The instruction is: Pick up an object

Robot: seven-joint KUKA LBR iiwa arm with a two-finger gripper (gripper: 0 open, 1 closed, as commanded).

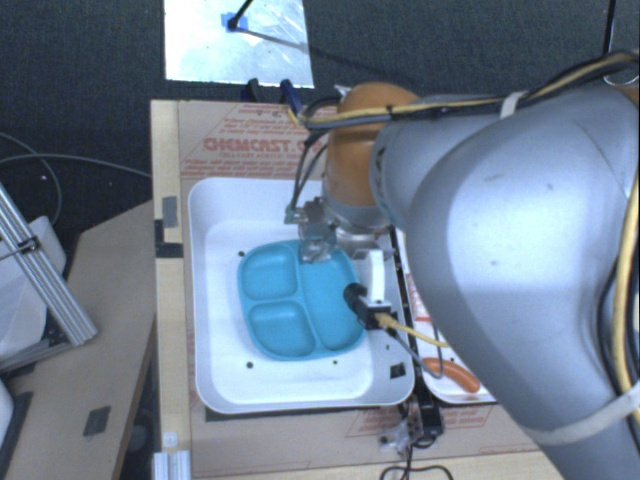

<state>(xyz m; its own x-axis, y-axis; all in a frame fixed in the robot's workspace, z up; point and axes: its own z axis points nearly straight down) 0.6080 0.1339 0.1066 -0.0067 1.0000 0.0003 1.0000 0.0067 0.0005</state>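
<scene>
Left bin point(222, 368): blue divided tray point(290, 323) lies flat on the floor, three compartments, slightly toward the bin's right side. Gripper point(316, 250) sits low over the tray's far edge, at or just above the rim; contact unclear. Whether it is released or clenched: cannot tell, wrist blocks the view. Right bin point(478, 396) mostly under the arm; orange object point(453, 372) lies at its near end

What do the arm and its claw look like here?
The arm is bulky, rounded and glossy grey, with an orange band above the wrist. Black and yellow cables run along it. The claw is small, grey metal.
</scene>
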